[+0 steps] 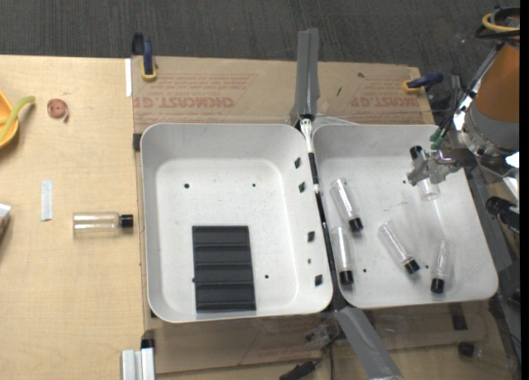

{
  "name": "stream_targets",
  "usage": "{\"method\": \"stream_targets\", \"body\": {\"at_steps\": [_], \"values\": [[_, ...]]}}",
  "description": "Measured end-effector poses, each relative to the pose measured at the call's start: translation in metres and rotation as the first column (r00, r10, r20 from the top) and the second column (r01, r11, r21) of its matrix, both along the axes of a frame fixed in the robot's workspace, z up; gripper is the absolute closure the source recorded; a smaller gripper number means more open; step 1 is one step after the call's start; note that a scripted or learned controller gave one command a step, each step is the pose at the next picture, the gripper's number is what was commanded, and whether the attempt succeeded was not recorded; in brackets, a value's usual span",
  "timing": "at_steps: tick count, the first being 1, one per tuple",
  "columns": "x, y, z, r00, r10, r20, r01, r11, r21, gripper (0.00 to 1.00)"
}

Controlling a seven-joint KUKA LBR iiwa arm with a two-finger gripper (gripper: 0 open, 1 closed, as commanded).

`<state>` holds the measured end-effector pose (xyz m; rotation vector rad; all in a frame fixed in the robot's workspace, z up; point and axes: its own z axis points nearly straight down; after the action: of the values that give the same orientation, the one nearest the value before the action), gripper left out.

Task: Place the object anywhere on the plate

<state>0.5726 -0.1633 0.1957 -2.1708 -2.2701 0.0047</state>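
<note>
A black ribbed plate [221, 268] lies flat in the left bin [165, 163], near its front wall. Several clear vials with black caps lie in the right bin [372, 143]: one [345, 205] near the middle divider, one [341, 254] in front of it, one [397, 247] at the centre and one [440, 266] at the front right. My gripper [426, 173] hangs over the right bin's far right part, well away from the plate. A faint clear shape [428, 191] shows just under it; I cannot tell whether it is held.
Another clear vial [101, 221] lies on the wooden bench left of the bins, with a white strip [46, 201], a small red disc [56, 108] and a yellow object [8, 118]. Blue clamps [142, 52] [426, 83] hold the cardboard behind the bins.
</note>
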Motion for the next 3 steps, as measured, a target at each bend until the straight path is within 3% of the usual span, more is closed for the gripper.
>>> {"method": "stream_targets", "body": {"at_steps": [1, 2, 3], "values": [[0.0, 0.0, 0.0, 1.0, 0.0, 0.0, 0.0, 1.0, 0.0, 0.0], [0.046, -0.04, 0.011, 0.991, 0.133, 0.003, -0.133, 0.991, -0.001, 0.0], [0.085, -0.058, 0.006, 0.961, 0.275, 0.004, -0.275, 0.961, -0.002, 0.0]]}}
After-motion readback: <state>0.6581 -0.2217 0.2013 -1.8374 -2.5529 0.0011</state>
